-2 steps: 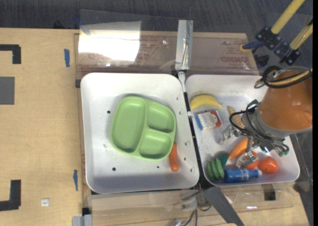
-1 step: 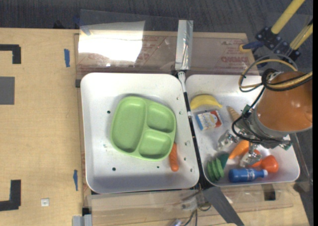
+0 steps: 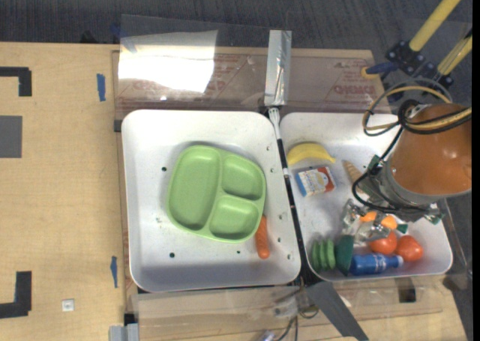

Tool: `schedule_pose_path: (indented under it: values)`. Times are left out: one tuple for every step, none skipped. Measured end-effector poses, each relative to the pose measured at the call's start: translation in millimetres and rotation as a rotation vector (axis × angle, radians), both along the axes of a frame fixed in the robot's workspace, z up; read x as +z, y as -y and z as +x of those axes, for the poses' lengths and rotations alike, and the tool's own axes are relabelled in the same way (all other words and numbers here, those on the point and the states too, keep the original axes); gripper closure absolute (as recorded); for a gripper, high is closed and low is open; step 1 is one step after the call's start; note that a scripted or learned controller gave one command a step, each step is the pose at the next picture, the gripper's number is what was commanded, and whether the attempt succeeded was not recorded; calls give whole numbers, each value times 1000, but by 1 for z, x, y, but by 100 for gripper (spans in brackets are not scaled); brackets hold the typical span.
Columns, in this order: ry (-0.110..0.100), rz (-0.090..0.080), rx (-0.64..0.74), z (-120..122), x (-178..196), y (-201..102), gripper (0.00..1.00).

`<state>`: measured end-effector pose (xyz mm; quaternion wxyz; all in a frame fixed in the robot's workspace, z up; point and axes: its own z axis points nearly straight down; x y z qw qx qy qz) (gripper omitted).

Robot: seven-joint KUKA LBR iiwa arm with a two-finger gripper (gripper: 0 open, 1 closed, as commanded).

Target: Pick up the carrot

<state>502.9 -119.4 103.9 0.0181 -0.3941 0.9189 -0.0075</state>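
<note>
Though perhaps labelled, carton (image 3: 313,180) unreadable.

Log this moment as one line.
gripper: over right bin, among toys | carrot: left bin, beside plate | unpicked

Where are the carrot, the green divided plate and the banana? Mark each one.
carrot (image 3: 262,237): camera view, middle of its orange body, beside the plate in the left bin.
green divided plate (image 3: 196,186): camera view, floor of its large compartment.
banana (image 3: 310,154): camera view, middle of its yellow curve, right bin.
</note>
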Motion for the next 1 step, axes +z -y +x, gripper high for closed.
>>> schedule_pose_path:
  values:
    - [-29, -2, 190, 48, 83, -70, 100]
